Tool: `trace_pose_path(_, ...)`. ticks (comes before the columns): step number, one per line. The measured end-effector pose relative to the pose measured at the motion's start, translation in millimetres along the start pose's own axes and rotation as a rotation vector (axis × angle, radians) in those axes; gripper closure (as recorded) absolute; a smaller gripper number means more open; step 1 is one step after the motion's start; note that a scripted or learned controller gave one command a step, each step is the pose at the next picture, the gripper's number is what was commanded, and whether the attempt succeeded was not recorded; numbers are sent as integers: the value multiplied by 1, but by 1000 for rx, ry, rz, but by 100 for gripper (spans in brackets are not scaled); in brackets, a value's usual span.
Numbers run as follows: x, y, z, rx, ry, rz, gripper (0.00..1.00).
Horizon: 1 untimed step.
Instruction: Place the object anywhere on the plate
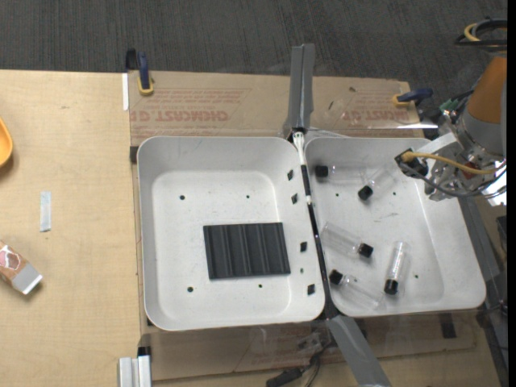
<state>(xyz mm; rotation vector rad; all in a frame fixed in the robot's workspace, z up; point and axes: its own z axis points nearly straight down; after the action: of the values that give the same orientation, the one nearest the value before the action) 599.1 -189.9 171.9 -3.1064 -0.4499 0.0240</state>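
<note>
Holding five clear black-capped vials (393, 268) in the right bin (451, 297), scattered apart. Resting flat in the left bin (161, 297): one dark ribbed plate (246, 250). Hovering at the right bin's right rim: gripper (443, 185), grip state impossible to tell.
</note>
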Motion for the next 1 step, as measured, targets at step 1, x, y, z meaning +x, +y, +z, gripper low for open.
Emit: trace_pose_path(1,-41,-33,-117,-5,11,-78,100)
